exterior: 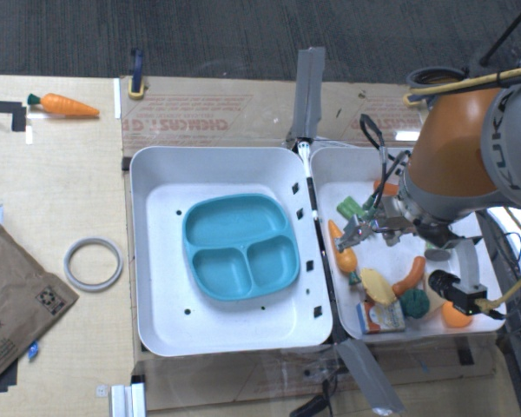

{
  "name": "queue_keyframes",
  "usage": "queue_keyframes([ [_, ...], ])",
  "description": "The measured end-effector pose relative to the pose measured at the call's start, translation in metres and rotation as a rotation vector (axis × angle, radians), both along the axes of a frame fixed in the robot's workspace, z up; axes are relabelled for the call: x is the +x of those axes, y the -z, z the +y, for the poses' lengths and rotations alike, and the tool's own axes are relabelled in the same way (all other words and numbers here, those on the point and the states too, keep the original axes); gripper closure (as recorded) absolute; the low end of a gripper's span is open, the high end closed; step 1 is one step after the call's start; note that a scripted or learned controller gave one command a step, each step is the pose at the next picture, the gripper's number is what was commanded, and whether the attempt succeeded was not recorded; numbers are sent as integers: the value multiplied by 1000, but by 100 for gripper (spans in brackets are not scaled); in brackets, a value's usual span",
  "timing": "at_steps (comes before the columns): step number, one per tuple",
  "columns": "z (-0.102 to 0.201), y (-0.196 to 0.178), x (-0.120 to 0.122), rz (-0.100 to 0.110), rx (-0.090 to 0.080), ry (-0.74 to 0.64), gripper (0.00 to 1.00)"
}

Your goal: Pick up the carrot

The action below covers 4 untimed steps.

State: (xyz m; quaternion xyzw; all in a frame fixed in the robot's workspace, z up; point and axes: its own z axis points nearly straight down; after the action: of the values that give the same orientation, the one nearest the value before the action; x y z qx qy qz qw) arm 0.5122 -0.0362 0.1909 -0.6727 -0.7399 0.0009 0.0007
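1. reaching in over the right bin (330, 168), the gripper (354, 233) hung low near that bin's left wall; whether its jaws were open or shut, or held anything, i could not tell, as the wrist blocked them.
2. a carrot (334, 232) lay just beside the gripper, close to the left wall of the right bin; a second carrot (62, 105) lay on the bench near its far left corner, well apart from the arm.
3. risk, as i judged it: the carrot sat tight against the wall and among crowded toy food (378, 287), so a finger could catch the wall or close on a neighbour instead.
4. the left bin (148, 233) held a blue divided plate (241, 246).
5. readable writing: "kuk" on the arm (495, 137); "box" on the brown carton (13, 298) at the bench's near left edge.
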Motion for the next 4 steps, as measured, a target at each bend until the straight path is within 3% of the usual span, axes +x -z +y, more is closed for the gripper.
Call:
queue_keyframes([
  [1,-11,0,-16,0,0,-146,0],
  [2,-61,80,-35,-1,0,132,0],
  [3,-61,80,-35,-1,0,131,0],
  [4,-57,100,6,0,0,81,0],
])
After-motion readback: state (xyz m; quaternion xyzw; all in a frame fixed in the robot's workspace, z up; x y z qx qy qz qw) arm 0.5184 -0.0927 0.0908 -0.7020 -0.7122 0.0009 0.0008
